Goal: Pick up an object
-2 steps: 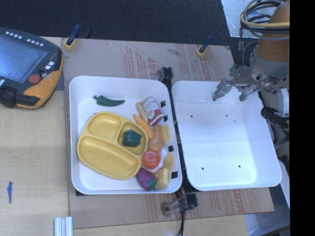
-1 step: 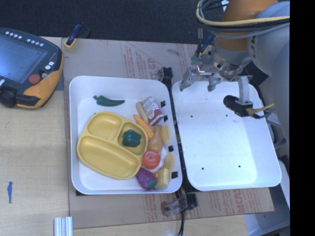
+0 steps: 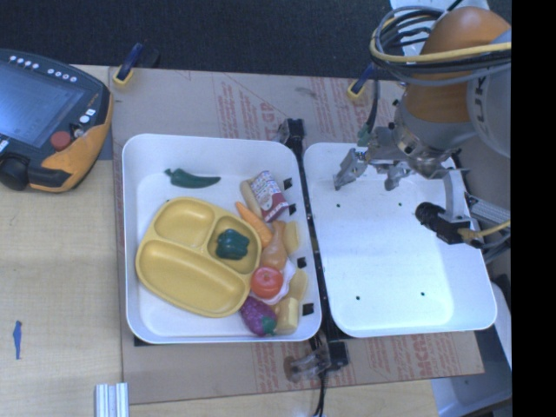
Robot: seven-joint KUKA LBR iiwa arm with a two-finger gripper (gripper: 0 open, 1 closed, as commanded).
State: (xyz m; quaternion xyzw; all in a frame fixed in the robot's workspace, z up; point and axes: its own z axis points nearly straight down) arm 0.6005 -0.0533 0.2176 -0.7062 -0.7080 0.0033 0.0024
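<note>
My gripper [image 3: 372, 173] hangs over the far edge of the right bin [image 3: 391, 268], open, with nothing between its two spread fingers. The toy food lies in the left bin [image 3: 139, 159]: a yellow divided plate [image 3: 187, 259] with a dark green pepper [image 3: 232, 244] on it, a green chili [image 3: 192, 178] at the back, and along the right wall a red-and-white packet [image 3: 269, 193], a carrot [image 3: 254, 222], a tomato [image 3: 267, 281], a purple piece [image 3: 257, 316] and yellow pieces [image 3: 289, 311]. All of this food sits well left of the gripper.
A teach pendant [image 3: 48, 124] rests on the bench at far left. Black clips [image 3: 293, 132] join the bins at their shared edge. Cables [image 3: 417, 37] loop over the arm's orange band [image 3: 452, 68]. A black hose piece [image 3: 443, 222] hangs over the right bin's right side.
</note>
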